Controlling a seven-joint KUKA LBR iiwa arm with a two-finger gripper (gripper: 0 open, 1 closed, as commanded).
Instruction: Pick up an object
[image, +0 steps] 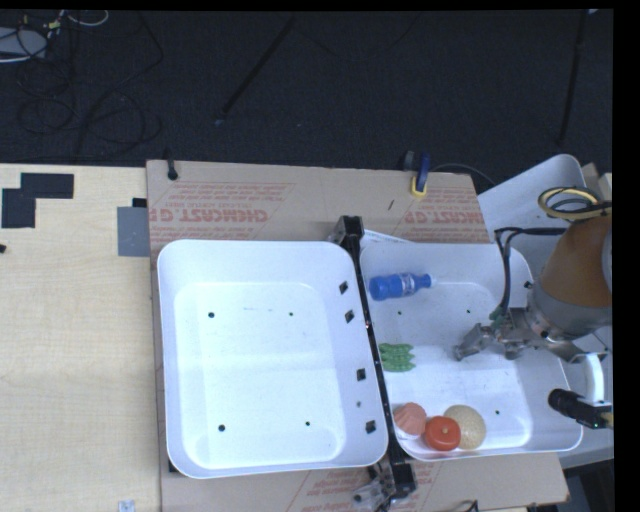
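Hand: hovering in the right bin, grip state unclear.
Blue bottle: lying at ten o'clock from it.
Green toy: lying at nine o'clock.

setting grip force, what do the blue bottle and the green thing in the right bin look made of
Blue bottle: probably hard plastic, smooth and slightly glossy, with a lighter cap end. Green thing: looks soft, perhaps rubber or soft plastic, matte and bumpy at the edges; too small to be sure. Both lie in the right bin.
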